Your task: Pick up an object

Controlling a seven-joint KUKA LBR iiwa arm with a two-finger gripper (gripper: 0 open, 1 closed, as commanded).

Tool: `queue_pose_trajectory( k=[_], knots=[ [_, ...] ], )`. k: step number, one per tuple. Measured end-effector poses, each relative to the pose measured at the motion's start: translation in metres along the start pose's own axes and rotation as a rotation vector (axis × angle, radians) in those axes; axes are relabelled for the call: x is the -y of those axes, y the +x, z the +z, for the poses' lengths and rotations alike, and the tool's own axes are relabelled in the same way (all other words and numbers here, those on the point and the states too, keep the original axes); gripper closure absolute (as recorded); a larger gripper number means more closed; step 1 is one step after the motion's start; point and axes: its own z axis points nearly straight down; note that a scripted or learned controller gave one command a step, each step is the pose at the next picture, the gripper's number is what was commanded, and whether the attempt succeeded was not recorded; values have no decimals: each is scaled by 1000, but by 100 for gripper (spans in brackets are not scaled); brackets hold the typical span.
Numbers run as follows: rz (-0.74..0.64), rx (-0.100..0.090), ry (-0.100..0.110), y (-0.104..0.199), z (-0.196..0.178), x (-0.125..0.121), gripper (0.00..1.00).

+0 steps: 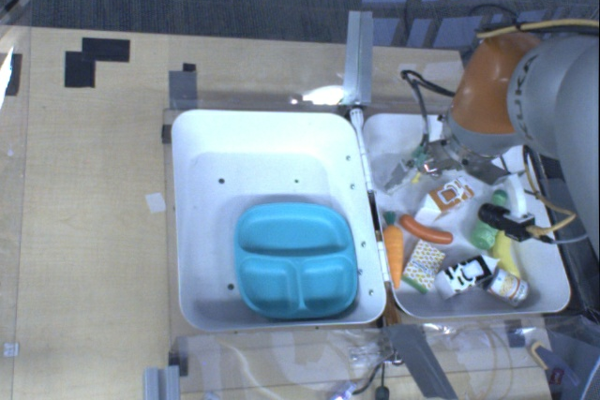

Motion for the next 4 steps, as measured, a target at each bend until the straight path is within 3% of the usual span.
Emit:
queue_pose_trajectory(
  k=[1,2,3,4],
  knots=[
    [54,-3,8,0,-33,84,0],
    [-322,-5,8,-20,1,-2,0],
    [-456,-44,49,-57,-1,-22,0],
    [-442,-3,4,-45,-84,47,0]
  ],
)
